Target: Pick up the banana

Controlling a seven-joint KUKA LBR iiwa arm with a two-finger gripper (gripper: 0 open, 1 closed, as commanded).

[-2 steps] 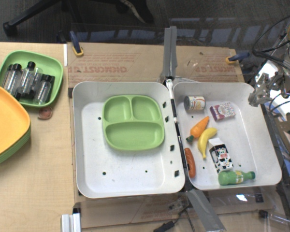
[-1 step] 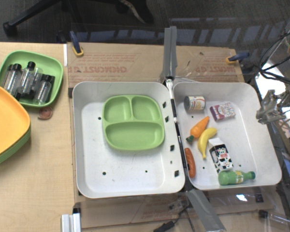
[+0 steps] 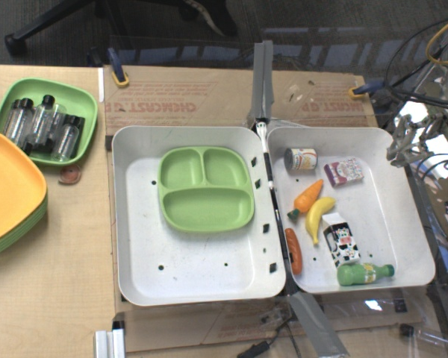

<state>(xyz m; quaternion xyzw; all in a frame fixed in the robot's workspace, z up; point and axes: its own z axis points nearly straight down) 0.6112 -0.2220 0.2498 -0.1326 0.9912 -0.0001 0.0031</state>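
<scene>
The yellow banana (image 3: 317,216) lies in the middle of the right bin (image 3: 392,222), curved, with one end toward the bin's front. An orange carrot (image 3: 308,196) touches it on the upper left, and a black-and-white carton (image 3: 340,242) lies against its right side. The grey gripper (image 3: 400,146) hangs over the right bin's far right rim, well apart from the banana and holding nothing that I can see.
The right bin also holds a small can (image 3: 302,159), a purple box (image 3: 344,171), a red sausage (image 3: 293,249) and a green bottle (image 3: 364,273). A green divided plate (image 3: 205,187) sits in the left bin (image 3: 127,222). Cables crowd the right.
</scene>
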